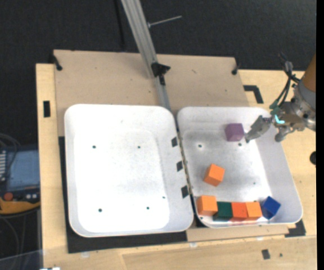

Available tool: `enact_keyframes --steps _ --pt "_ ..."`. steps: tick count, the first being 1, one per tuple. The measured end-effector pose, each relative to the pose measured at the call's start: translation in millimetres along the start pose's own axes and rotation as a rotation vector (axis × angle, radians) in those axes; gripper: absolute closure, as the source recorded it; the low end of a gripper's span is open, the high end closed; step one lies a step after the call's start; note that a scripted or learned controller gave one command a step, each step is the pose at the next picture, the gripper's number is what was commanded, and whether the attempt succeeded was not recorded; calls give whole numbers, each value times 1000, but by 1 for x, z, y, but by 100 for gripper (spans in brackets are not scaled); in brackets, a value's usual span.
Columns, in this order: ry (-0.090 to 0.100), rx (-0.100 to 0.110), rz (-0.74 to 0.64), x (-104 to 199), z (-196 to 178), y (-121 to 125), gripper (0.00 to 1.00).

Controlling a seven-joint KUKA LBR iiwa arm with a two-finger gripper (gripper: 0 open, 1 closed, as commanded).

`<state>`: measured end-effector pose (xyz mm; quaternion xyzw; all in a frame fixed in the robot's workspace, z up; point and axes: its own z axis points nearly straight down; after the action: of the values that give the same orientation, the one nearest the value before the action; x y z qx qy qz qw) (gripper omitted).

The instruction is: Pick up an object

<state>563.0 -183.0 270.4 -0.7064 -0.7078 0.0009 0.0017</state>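
Nearest the camera, along the 6 o'clock wall of the right shallow white plastic bin (274, 167), five small blocks sit in a row, touching or nearly so: an orange cube (207, 205) at the 7 o'clock corner, a dark green cube (224, 211) beside it, a red-orange cube (239, 210), a lighter orange cube (253, 209), and a blue cube (270, 206) at the 5 o'clock end, turned so a corner faces the camera. The row's long axis runs from 9 to 3 o'clock along the wall.

Farther in, near the bin's middle, a lone orange cube (214, 174) stands apart from the row, rotated so its edges lie diagonal to the bin walls; as a cube it has no clear long axis.

Beyond it, toward 12 o'clock, a small purple cube (234, 131) rests on the bin floor, sides roughly square to the walls. Just beside it at its 3 o'clock is the pincer (256, 130) of the grey arm, slanting down from the 3 o'clock side. Its tips are too blurred to tell how far they are parted, and nothing is seen between them.

The left shallow white plastic bin (117, 167) lies alongside at 9 o'clock, both on the light wooden table (49, 151)
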Motion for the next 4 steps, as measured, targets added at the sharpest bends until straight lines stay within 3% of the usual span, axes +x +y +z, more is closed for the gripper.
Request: enact_keyframes --steps 1,3,4 --pt "-1 -5 0 0 -2 1 0" --pt "-2 1 6 1 100 15 0" --pt "-3 0 4 -6 149 6 0"
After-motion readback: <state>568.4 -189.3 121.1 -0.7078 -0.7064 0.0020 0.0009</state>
